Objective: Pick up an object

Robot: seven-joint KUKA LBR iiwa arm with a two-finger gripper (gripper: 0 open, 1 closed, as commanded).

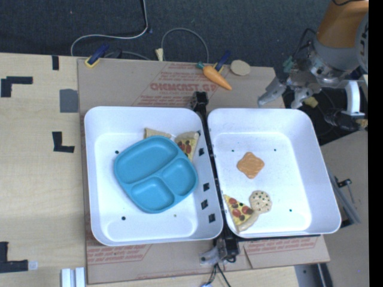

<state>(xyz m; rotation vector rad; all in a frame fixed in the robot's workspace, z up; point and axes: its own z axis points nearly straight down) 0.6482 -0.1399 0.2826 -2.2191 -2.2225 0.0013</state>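
My gripper (286, 95) hangs spread and empty, just outside the far edge of the right bin (311, 160). Nothing is picked yet. The waffle (250, 165), cookie (260, 201) and pizza slice (239, 211) lie below me, well apart from my fingers.

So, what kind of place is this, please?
Probably a robot lab bench for grasping tests, not a kitchen. Two white bins hold toy food such as a pizza slice and a cookie, cables trail behind, and a gripper hangs over the cardboard.
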